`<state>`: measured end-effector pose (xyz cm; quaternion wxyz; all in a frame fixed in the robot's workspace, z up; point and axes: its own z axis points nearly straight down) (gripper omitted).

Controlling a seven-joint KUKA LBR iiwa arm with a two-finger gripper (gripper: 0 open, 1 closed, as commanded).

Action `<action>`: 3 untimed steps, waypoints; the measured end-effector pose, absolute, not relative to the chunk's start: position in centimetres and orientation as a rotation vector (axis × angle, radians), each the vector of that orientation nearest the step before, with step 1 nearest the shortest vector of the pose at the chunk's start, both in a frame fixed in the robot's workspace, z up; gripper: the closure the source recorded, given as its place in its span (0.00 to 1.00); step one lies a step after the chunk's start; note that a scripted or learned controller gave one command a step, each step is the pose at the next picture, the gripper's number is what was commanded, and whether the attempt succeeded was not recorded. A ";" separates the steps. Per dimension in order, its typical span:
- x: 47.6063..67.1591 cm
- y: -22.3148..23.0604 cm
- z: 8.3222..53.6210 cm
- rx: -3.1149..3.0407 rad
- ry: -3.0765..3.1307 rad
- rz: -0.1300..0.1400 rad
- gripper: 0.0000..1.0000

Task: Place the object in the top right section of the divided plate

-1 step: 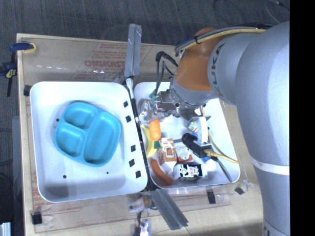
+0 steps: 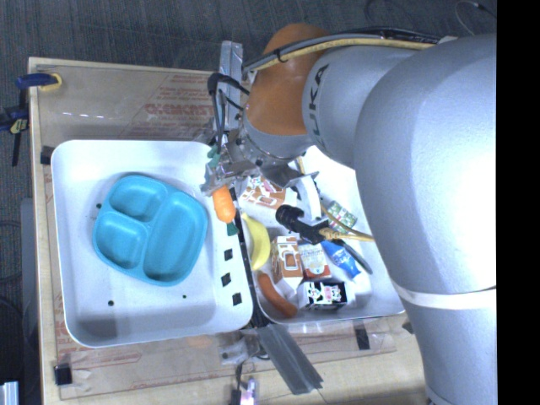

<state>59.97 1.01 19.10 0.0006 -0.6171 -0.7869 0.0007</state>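
The gripper (image 2: 223, 184) hangs over the seam between the two bins with an orange carrot-like object (image 2: 224, 205) at its fingertips, apparently pinched. Just left, the blue divided plate (image 2: 150, 229) lies in the left bin (image 2: 76, 310), white floor open around it.

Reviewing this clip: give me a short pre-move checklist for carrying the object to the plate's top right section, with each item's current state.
1. Object at gripper: an orange carrot-like piece sits just below the gripper, over the seam between bins. Firm grasp: cannot tell.
2. Blue divided plate in the left bin, upright and flat: ok.
3. Plate sections hold nothing: ok.
4. Path leftward from gripper to plate free of obstacles: ok.
5. Nothing from the right bin's clutter, such as the banana, caught up with the gripper: banana lies apart; the packets close by, cannot tell.
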 end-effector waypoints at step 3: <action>65.6 11.5 17.1 -1.921 -2.482 0.006 0.00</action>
